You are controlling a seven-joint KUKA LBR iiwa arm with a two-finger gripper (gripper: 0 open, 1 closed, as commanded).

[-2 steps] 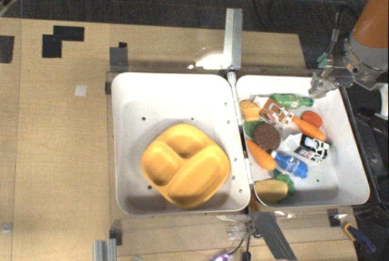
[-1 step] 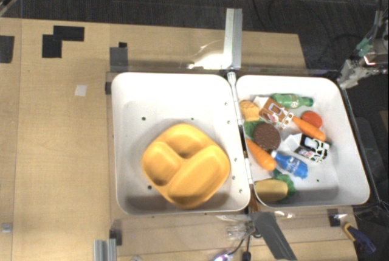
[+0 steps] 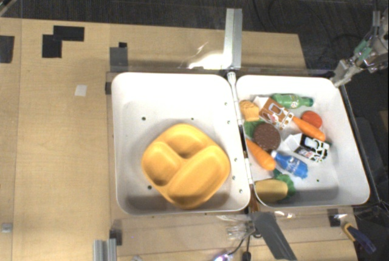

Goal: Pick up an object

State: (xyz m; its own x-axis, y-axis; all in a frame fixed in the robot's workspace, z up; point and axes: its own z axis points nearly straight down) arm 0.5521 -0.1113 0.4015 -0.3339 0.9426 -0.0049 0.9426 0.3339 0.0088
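The right bin [image 3: 346,184] holds a heap of toy food. In it lie a green bottle [image 3: 292,99], an orange and white box [image 3: 275,112], a brown round disc [image 3: 266,136], two carrots [image 3: 307,127] [image 3: 262,156], a red tomato [image 3: 312,117], a blue bottle [image 3: 290,163], a black and white carton [image 3: 313,148] and a yellow piece [image 3: 271,189] at the near edge. My gripper [image 3: 357,62] hangs at the far right, above that bin's back right corner. It is apart from all the items and nothing hangs from it.
A yellow divided plate [image 3: 185,165] fills the middle of the left bin [image 3: 130,101]. A metal post [image 3: 233,41] stands behind the wall shared by the bins. Cables lie on the dark floor beyond the bench.
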